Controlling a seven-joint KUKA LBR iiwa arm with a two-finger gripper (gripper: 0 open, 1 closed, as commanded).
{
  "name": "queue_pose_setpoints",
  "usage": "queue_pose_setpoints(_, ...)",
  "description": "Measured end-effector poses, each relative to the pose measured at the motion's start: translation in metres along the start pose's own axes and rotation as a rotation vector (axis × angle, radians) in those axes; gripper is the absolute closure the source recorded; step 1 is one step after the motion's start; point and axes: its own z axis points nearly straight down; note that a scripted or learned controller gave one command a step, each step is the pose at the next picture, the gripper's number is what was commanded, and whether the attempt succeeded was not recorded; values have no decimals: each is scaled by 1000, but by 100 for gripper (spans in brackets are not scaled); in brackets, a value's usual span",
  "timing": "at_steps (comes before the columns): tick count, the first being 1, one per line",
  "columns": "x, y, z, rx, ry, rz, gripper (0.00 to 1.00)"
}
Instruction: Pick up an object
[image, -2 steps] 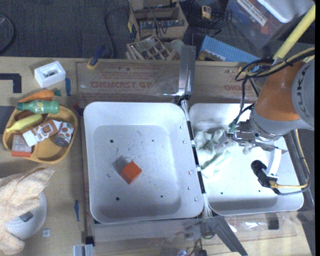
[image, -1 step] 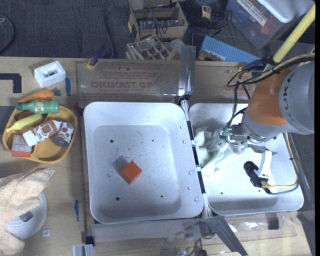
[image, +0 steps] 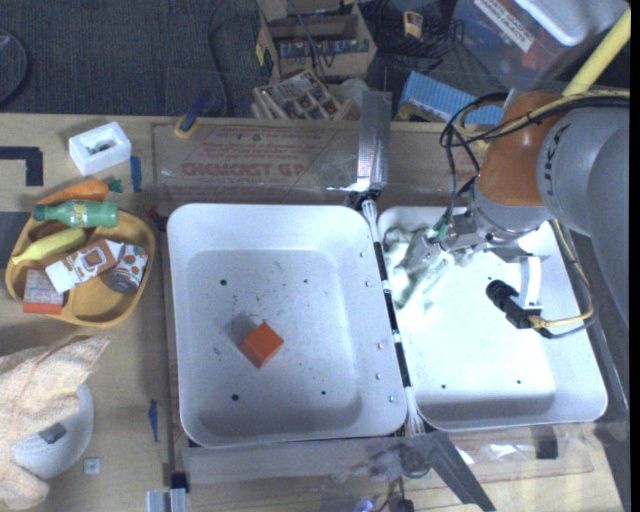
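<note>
The gripper (image: 408, 272) is low in the right-hand bin (image: 560, 400), close to that bin's far left corner and just beside the wall it shares with the other bin. It is blurred and pale against the white floor, so I cannot tell how wide it stands or whether anything is in it. The grey arm (image: 590, 170) with its orange band reaches over the bin's far right corner.

The orange block (image: 263, 345) lies in the left-hand bin (image: 180, 230), a little left of the middle of the floor and nearer the near edge, turned cornerwise with a dark shadow on its far left side. It is well apart from the gripper, with the two bin walls between them. Small dark specks are scattered over that bin's floor.

Beyond the left-hand bin's far edge a clear plastic sheet (image: 260, 160) with red lettering lies flat on the bench (image: 160, 320). At the bench's left edge stands a wooden bowl (image: 85, 318) that holds a green bottle (image: 78, 213), a banana (image: 45, 243) and some small printed packets. A small white box (image: 100, 147) sits near the bench's far left corner, behind the bowl. A pale yellowish cloth (image: 40, 400) is bunched at the near left corner.
</note>
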Motion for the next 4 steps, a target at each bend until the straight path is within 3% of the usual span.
queue_pose_setpoints(1, -6, 24, -83, 13, 4, 60, 0)
queue_pose_setpoints(2, -30, 9, 0, 0, 4, -144, 0)
queue_pose_setpoints(3, -16, 22, -1, 9, -7, -228, 0)
queue_pose_setpoints(4, 0, -22, -2, -3, 0, -307, 0)
